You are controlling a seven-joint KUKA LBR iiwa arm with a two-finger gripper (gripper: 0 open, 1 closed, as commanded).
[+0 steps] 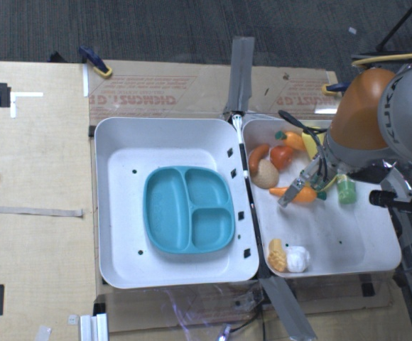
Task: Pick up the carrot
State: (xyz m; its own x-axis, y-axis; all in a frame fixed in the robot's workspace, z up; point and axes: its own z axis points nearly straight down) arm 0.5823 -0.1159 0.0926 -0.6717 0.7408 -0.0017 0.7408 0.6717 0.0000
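Mirrored red lettering runs across the cardboard strip [170,91] behind the bins, too reversed and faint to read. The bench [32,183] is pale wood; dark carpet [156,13] lies beyond. The left bin [114,254] holds a teal divided plate [190,209]. In the right bin [348,251], the gripper [296,188] closes on the carrot [298,194], which lies beside a tomato [282,156] and a green block [346,190].
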